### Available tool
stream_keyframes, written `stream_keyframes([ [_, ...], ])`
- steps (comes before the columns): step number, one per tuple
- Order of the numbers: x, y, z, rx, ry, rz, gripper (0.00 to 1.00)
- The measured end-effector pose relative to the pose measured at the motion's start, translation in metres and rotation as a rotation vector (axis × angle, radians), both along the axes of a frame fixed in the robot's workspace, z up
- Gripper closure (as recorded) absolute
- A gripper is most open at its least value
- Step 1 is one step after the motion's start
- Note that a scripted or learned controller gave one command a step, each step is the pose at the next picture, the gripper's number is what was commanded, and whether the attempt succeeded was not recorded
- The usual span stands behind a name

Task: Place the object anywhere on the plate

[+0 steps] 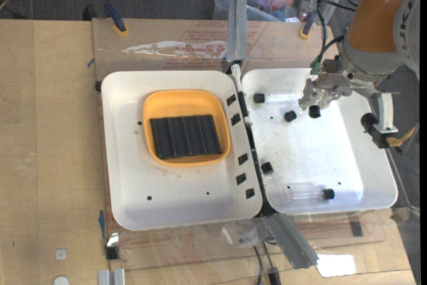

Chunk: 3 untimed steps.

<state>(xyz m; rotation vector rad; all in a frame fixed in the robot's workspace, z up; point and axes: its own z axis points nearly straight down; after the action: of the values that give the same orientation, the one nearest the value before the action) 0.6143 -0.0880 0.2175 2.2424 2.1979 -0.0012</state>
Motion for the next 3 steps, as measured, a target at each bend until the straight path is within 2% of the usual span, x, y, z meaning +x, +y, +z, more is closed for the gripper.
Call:
stream_keyframes([
  [1, 0.031, 0.018, 0.013, 0.0, -0.002, 0.215, 1.0],
  [2, 0.051, 0.051, 0.0, 0.0, -0.003, 0.308, 1.0],
  [3, 0.053, 0.089, 0.016, 0.0, -0.004, 0.535, 1.0],
])
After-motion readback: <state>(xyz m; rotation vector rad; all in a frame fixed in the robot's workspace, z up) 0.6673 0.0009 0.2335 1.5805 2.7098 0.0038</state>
